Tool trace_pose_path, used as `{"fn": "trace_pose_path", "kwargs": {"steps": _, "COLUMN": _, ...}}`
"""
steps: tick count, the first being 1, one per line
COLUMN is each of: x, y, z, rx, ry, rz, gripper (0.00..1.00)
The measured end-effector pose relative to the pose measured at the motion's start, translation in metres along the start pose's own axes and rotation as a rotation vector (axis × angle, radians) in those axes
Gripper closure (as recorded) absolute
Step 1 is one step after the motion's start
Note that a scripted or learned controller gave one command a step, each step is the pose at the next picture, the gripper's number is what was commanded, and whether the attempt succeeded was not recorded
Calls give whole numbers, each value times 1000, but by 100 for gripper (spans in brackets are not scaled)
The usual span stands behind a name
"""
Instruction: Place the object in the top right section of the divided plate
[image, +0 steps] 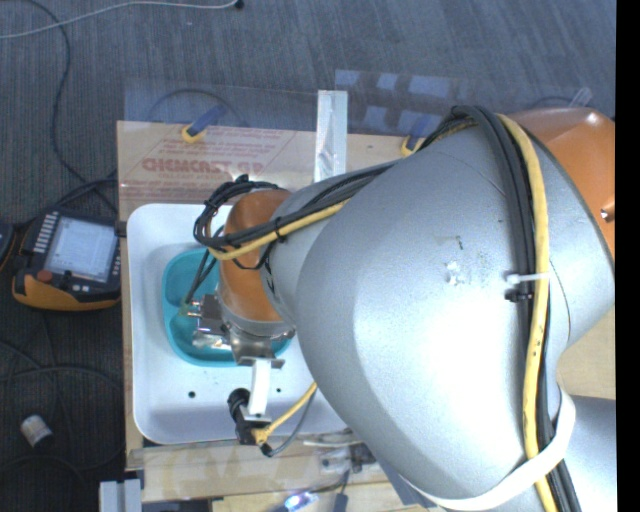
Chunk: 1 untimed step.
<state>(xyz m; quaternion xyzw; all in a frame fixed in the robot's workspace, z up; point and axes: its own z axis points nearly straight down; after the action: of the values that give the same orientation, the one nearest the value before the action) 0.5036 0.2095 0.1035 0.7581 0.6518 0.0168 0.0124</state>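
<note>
End effector (212, 322) over teal divided plastic plate (180, 290), finger state cannot be told; risk: unseen release into wrong section.

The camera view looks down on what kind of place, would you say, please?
Probably a robotics lab: a grey arm reaches over a white bin holding a teal divided plate, with a teach pendant and cables on carpet.

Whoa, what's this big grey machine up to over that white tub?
A grey robot arm reaches from the right over the left white bin. Its wrist hangs just above a turquoise divided plate lying in that bin. The arm hides most of the plate, so I cannot tell whether its hand holds any object.
</note>
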Motion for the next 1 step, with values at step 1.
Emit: {"fn": "trace_pose_path", "kwargs": {"steps": 1, "x": 21, "y": -21, "z": -78, "rx": 46, "ry": -7, "rz": -288, "gripper": 100}}
